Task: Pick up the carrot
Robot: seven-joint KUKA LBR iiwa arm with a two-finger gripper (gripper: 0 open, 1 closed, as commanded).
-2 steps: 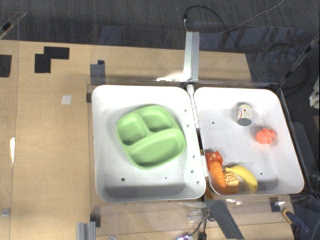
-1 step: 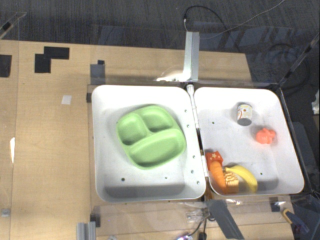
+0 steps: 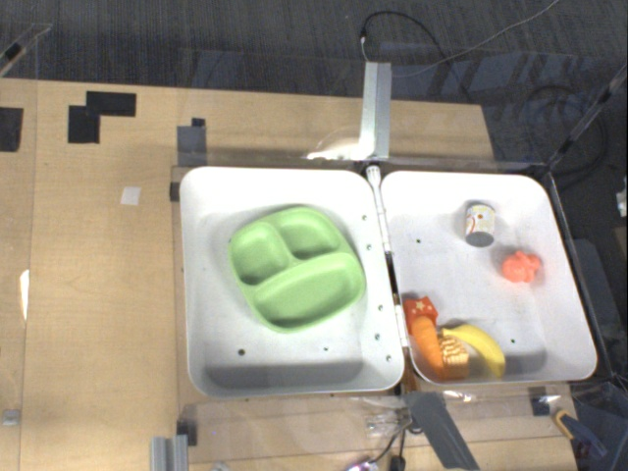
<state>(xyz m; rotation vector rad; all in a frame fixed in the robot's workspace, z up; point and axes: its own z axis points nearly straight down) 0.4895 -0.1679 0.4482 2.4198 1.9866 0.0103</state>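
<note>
How the jaws stand you cannot tell from this view.

Your carrot (image 3: 425,344) lies in the right bin (image 3: 549,204), pressed into the near left corner, its length running roughly along the bin's left wall. It is crowded (on three sides, as far as you can see). A red piece (image 3: 422,309) with pale specks touches its far end. A banana (image 3: 481,347) curves just beside it on the right, and a small yellow-brown thing (image 3: 453,353) is wedged between the two; what that thing is you cannot make out. The bin's wall hems the carrot in on the left, and the near wall sits close behind it.

The rest of that bin is more open. A small can (image 3: 479,224) stands towards the far side, well apart from the carrot. A pink-orange lump (image 3: 522,267) lies near the right wall, also apart from the cluster.

In the left bin (image 3: 201,263) you have a green plate (image 3: 297,266) with three compartments, sitting slightly askew near the middle. Both bins rest side by side on the wooden bench (image 3: 88,292), their rims meeting at the centre, where a metal post (image 3: 377,106) rises at the far edge.
</note>
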